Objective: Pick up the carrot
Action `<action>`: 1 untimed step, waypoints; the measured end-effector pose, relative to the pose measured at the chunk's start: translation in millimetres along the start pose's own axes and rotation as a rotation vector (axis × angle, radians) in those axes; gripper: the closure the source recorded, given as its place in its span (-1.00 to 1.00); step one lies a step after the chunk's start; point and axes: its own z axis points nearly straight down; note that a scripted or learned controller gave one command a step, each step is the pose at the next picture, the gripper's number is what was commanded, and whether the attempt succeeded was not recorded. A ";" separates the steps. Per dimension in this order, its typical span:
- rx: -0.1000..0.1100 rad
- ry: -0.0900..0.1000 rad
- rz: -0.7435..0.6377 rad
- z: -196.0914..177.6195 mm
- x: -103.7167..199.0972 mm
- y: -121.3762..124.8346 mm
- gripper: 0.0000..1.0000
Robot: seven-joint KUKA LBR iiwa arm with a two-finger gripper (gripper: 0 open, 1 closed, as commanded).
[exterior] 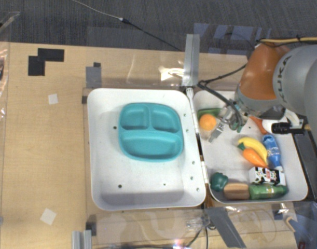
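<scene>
The carrot (pixel 253 157) is a short orange piece lying in the right bin (pixel 228 160), just under a yellow banana (pixel 253 145). My gripper (pixel 225 127) hangs over the upper left part of that bin, beside an orange fruit (pixel 207 122). It is up and to the left of the carrot, well apart from it. Its fingers stand open with nothing between them.
A blue bottle (pixel 271 152), a black-and-white carton (pixel 267 176), a green bottle (pixel 267 191), a brown loaf (pixel 236 191) and a dark green vegetable (pixel 218 180) crowd the right bin's lower half. A teal divided plate (pixel 149 131) lies in the left bin (pixel 106 180).
</scene>
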 end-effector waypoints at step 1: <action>0.002 0.002 0.286 0.4 -3.0 0.6 -1.00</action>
